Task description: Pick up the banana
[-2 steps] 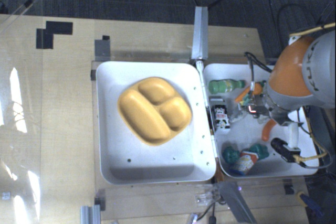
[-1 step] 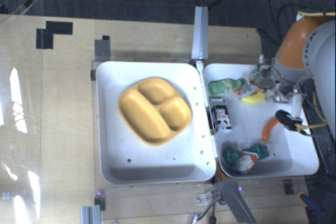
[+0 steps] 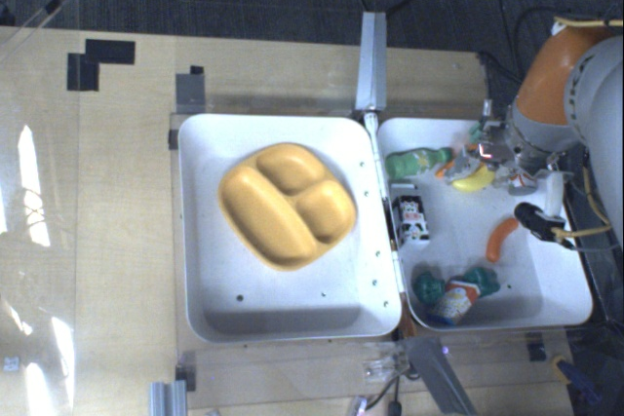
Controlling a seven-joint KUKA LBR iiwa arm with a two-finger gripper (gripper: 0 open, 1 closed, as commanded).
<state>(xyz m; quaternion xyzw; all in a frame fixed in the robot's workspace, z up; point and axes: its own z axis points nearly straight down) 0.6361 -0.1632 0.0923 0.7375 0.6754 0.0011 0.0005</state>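
Note:
The banana [image 3: 472,180] is a small yellow curved fruit lying near the back of the right bin [image 3: 556,302]. My gripper [image 3: 495,155] hangs right over the banana's right end, reaching in from the right under the grey and orange arm [image 3: 561,93]. The gripper's body hides part of the banana, and I cannot tell whether they touch.
A green bottle [image 3: 417,161] lies just left of the banana, with a small orange piece [image 3: 445,170] between them. The right bin also holds a black-and-white box [image 3: 411,217], a red-orange pepper [image 3: 499,240] and a teal and green clutter [image 3: 453,291]. A yellow sectioned dish [image 3: 287,204] sits in the left bin [image 3: 210,297].

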